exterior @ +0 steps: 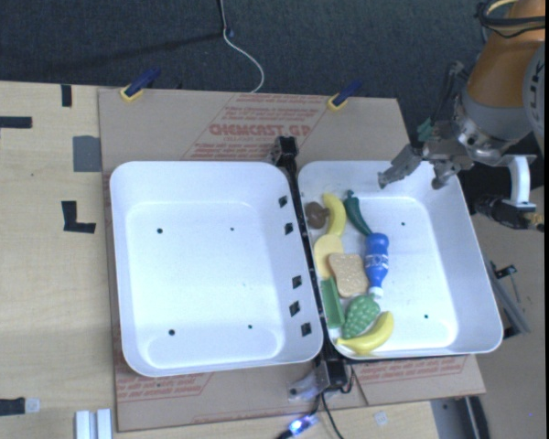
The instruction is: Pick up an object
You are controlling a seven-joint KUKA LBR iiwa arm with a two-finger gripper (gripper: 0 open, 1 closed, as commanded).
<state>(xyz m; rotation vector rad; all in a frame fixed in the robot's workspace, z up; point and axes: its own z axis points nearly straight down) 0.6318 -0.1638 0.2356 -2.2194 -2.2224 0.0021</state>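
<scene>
My gripper [412,178] hangs over the far right corner of the right bin [457,273], open, with nothing between its fingers. The objects lie along that bin's left side, well to the gripper's lower left. They are a yellow curved piece [333,234], a dark green chili [357,214], a blue bottle [376,256], a tan slice [348,274], a green bumpy fruit [360,316], a yellow banana [373,336], a small brown lump [317,215] and a green stick [331,302].
The left bin [201,263] sits beside the right one, with black clips along the shared rim [297,245]. Both bins rest on a cardboard sheet [247,126]. A white cable [242,48] runs behind.
</scene>
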